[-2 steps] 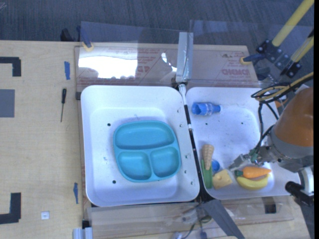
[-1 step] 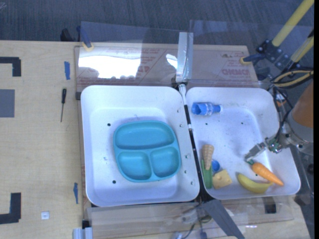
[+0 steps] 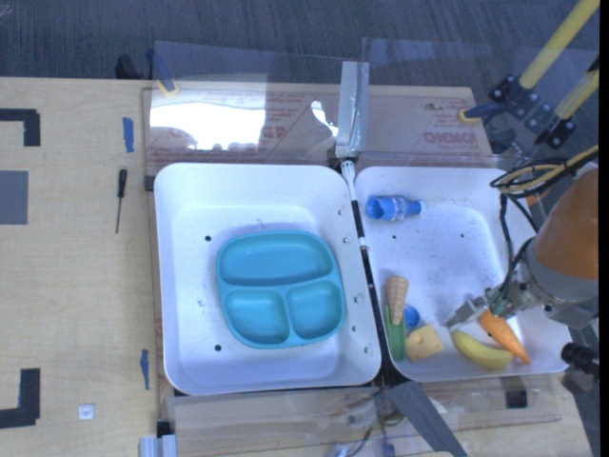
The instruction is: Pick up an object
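– While the arm (image 3: 563, 246) leans in over the right bin (image 3: 428, 175), where does the gripper (image 3: 483, 307) sit?

– Low in that bin, towards its near right corner, just off the bin's right wall. The orange band and grey wrist hang over the bin's right rim.

– Is it spread, pressed together, or pinching something?

– I cannot tell. The wrist covers much of it from this angle, and nothing is plainly caught in it.

– What lies closest to it?

– A carrot (image 3: 504, 337), orange, slanting on the bin floor by the near right corner. Its upper end is right at the gripper, touching or nearly so; which of the two, I cannot say.

– And the rest of that bin?

– A banana (image 3: 481, 352) lies along the near wall, against the carrot's side. Further along the near wall, towards the bin's left side, sits a pale yellow block (image 3: 425, 342). A corn cob (image 3: 396, 296) stands close along the left wall, with a small blue piece (image 3: 411, 317) just beside it. A blue bottle (image 3: 392, 208) lies on its side near the far left corner, well apart from the others.

– Anything next to the right bin?

– The left bin (image 3: 181, 255) adjoins its left wall and holds a blue divided plate (image 3: 279, 288) with three compartments.
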You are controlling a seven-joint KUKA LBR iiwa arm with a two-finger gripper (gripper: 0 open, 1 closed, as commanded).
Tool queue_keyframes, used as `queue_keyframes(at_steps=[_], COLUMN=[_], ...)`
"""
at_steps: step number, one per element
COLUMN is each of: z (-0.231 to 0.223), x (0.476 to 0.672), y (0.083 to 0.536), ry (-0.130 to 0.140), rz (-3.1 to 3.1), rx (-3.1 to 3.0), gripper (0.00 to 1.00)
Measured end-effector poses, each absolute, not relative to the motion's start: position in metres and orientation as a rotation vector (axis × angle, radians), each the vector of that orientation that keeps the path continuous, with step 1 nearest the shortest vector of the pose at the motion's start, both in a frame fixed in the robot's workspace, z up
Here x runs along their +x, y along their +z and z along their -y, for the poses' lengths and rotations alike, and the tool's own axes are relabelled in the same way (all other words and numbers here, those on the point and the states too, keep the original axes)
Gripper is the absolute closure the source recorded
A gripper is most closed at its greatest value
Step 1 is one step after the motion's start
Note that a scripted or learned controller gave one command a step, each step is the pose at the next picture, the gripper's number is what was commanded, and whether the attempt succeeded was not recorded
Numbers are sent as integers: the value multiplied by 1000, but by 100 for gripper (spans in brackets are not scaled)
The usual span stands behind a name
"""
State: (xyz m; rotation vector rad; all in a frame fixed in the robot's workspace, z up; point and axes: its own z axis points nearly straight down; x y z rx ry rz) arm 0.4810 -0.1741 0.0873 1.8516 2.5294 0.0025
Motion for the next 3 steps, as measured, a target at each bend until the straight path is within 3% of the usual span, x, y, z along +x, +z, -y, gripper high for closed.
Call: queue_keyframes(at_steps=[1, 2, 3], z=[203, 208, 163], x=[485, 485, 516], y=[88, 99, 220], ry=[20, 13, 11], rz=[-2285, -2272, -2275], rx=[2158, 2154, 2153], gripper=[0, 100, 100])
